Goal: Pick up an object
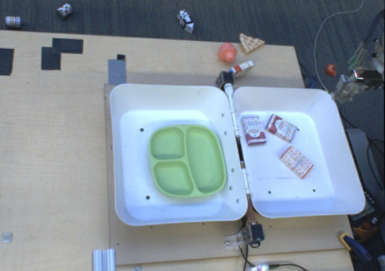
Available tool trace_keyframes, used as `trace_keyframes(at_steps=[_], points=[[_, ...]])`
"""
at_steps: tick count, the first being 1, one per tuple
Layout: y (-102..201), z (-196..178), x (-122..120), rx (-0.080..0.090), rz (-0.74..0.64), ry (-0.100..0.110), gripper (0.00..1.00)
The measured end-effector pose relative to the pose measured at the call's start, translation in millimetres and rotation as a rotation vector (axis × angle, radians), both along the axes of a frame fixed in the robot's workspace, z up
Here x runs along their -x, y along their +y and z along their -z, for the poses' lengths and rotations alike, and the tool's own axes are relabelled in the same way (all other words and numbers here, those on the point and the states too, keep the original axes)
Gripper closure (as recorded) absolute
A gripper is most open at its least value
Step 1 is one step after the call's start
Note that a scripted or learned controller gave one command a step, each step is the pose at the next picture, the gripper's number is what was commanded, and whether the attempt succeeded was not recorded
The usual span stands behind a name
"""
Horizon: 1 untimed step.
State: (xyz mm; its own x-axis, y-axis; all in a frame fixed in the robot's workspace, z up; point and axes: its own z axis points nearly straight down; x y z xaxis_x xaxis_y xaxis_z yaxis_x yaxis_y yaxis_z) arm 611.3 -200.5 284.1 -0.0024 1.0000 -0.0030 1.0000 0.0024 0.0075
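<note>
Three small red-and-white cartons lie in the right bin (337, 143): one (254, 130) near the divider, one (281, 127) just right of it, and one (296, 161) closer to the front. My gripper (356, 80) is at the view's right edge, just outside the right bin's far right corner and well apart from the cartons. It is small and partly cut off. A green three-compartment plate (187, 160) lies in the left bin (129, 143).
Behind the bins on the bench lie an orange ball (227, 52), a toy pizza slice (251, 42) and a small red-and-white tube (243, 67). A small red object (331, 70) sits near the gripper. Cables run along the right side.
</note>
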Motion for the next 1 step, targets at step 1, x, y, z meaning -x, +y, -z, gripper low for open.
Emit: trace_keyframes(at_steps=[1], points=[[57.7,88.7,-52.9,-0.005,-0.004,0.006,1.0]])
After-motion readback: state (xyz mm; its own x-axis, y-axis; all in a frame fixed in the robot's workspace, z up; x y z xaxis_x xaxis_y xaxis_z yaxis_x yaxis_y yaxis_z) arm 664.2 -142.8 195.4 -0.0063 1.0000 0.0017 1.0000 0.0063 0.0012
